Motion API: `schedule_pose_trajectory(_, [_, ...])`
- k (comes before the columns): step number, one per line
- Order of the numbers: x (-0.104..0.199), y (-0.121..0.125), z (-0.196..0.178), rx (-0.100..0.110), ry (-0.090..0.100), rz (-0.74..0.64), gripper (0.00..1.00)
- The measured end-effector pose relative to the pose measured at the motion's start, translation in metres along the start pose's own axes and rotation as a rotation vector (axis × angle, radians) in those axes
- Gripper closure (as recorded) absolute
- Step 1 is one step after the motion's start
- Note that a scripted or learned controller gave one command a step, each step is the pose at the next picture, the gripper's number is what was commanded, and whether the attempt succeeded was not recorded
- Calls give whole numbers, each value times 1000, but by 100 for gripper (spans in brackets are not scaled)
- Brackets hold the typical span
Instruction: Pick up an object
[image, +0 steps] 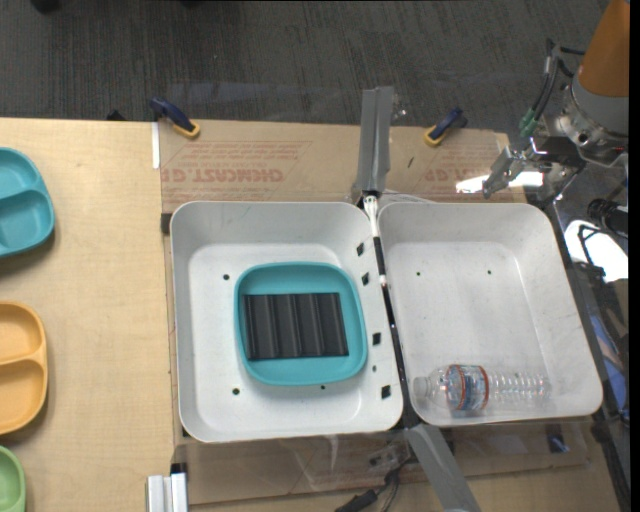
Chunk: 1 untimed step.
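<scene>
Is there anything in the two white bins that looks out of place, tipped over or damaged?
Only one thing: the clear plastic water bottle lies on its side at the near edge of the right white bin. The teal rectangular tray sits flat in the left white bin. No visible damage.

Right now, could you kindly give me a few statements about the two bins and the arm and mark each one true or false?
1. The bottle lies on its side in the right bin. True.
2. The teal tray sits in the right bin. False: it sits in the left bin.
3. The gripper is above the bottle. False: it is past the right bin's far corner.
4. Two clamps sit on the cardboard beyond the bins. True.
</scene>
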<state>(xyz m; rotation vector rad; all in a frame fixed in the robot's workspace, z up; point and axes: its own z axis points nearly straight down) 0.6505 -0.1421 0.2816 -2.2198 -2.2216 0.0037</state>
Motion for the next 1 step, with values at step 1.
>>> schedule_pose_trajectory(1, [8,-95,67,3,0,43,0])
